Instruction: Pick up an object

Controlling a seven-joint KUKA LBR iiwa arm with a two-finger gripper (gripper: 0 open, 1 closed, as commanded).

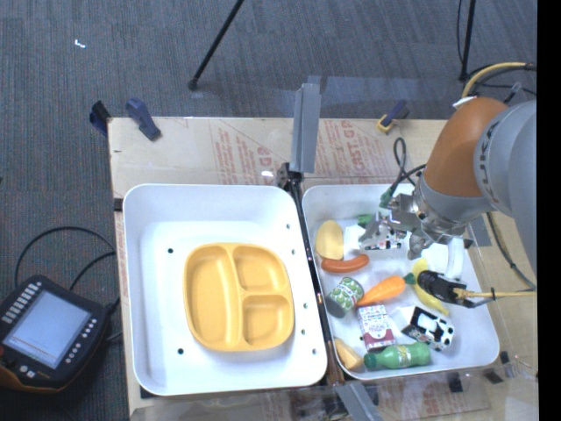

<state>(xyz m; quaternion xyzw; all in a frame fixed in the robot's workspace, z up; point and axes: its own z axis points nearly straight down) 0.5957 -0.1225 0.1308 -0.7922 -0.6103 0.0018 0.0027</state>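
the left bin (145, 235) held a yellow divided plate (238, 296). the right bin (484, 340) held toy food: carrot (383, 290), sausage (345, 264), green bottle (396, 356). the claw (384, 231) hung over its far side, grip unclear.

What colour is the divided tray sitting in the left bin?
Yellow. The divided tray is plain yellow against the white left bin, seen clearly in the camera view.

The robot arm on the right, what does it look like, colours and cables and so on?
The arm is a thick, rounded grey tube with a glossy orange band above the wrist. Below that sits a metallic grey gripper with small dark parts. A yellow cable loops behind the arm, and thin black wires run near the wrist.
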